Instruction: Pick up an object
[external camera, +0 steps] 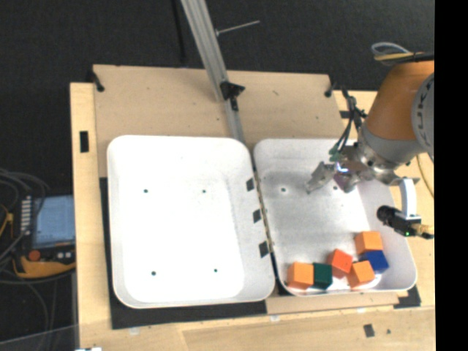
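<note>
Several small blocks lie along the near edge of the right bin: an orange block, a green block, a red-orange block, another orange block, a blue block and an orange block behind it. My gripper hangs over the far middle of this bin, well away from the blocks. Its fingers are spread open with nothing between them.
The left bin sits beside the right one, sharing a middle rim. A slanted metal rail crosses above the bins' far edge. A blue device and cables lie off the bench at the left.
</note>
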You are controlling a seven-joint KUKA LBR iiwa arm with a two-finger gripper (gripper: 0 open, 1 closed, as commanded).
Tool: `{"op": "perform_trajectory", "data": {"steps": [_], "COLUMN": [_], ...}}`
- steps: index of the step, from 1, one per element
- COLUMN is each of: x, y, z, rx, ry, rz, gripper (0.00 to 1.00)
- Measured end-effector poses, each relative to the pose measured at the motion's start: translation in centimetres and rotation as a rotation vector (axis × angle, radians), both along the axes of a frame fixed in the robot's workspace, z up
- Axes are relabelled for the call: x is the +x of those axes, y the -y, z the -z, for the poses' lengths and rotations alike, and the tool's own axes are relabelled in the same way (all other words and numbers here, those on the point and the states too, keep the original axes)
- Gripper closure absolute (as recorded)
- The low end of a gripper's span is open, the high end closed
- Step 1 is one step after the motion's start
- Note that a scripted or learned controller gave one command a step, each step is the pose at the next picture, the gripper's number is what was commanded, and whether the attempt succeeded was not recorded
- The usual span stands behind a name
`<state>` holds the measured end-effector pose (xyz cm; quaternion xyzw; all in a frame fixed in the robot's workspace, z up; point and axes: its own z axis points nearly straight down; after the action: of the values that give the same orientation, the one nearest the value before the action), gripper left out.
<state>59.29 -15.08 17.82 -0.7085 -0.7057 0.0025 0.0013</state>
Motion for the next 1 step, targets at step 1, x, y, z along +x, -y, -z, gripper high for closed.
{"op": "perform_trajectory", "data": {"steps": [1], "x": [-0.06], "y": [0.08], "z": [4.21], "rx": [0.0], "ry": [0.002], "rz": [0.001], "gripper": [0.0]}}
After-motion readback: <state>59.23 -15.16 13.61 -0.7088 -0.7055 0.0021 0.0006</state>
